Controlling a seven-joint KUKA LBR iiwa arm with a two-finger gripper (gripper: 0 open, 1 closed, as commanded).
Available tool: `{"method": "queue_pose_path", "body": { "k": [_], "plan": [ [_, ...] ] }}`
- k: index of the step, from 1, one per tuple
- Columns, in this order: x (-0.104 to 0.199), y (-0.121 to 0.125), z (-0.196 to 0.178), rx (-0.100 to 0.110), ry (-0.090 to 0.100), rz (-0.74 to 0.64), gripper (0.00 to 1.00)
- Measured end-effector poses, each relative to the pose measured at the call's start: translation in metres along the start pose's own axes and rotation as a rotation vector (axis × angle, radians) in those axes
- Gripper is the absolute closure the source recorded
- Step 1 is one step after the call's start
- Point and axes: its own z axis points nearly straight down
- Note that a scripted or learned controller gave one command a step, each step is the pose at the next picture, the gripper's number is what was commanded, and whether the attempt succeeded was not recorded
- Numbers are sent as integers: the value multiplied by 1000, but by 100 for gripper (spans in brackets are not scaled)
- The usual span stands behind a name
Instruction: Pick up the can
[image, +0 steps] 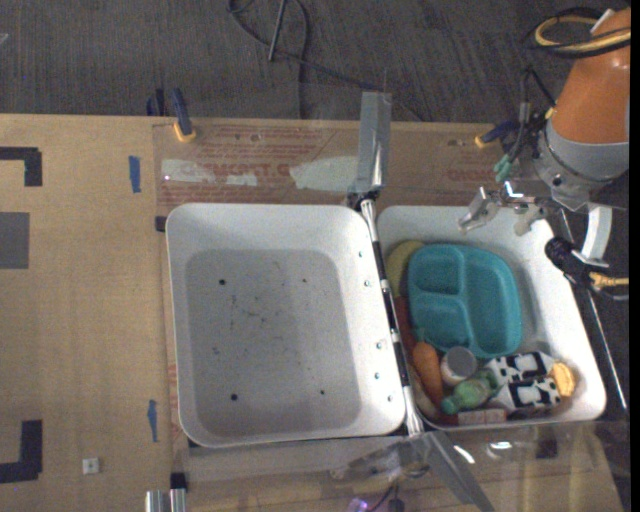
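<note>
Tan wooden bench, two white bins. Small grey-topped metal can upright, probably, in right bin by teal tray. Pincer at bin's far rim; can lies toward near edge, slightly left. Pincer spread: cannot tell.

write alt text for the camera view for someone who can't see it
Two shallow white bins sit side by side on a bench; the right bin holds a teal divided tray, a small can, a carrot, a green bottle and a black-and-white carton. The gripper hangs over that bin's far edge. The left bin sits beside it.
</note>
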Motion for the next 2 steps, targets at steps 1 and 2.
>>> {"method": "queue_pose_path", "body": {
  "k": [1,2],
  "plan": [
    [-40,12,137,-4,-2,-138,0],
    [-55,-92,101,-10,-3,-100,0]
  ]
}}
